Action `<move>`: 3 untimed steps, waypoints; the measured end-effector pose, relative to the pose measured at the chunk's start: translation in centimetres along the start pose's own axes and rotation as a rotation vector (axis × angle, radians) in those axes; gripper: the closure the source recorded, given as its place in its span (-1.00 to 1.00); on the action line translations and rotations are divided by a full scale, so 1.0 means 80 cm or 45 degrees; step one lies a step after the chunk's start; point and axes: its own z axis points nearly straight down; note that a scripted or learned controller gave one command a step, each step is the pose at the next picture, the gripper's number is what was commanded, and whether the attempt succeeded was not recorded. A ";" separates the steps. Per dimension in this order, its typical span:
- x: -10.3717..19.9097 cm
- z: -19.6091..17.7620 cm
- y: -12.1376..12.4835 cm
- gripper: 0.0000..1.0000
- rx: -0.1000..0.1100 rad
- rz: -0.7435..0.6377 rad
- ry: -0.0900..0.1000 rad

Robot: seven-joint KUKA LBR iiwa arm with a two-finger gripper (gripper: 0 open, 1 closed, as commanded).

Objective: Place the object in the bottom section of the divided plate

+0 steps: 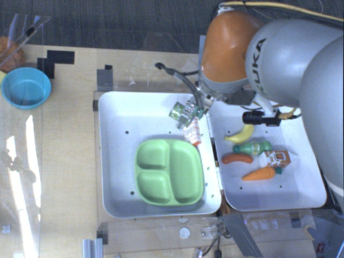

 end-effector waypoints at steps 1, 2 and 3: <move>0.000 0.000 0.000 -1.00 0.000 0.001 0.000; 0.128 0.103 0.049 -1.00 -0.002 0.125 0.000; 0.132 0.102 -0.036 -1.00 -0.072 0.024 -0.064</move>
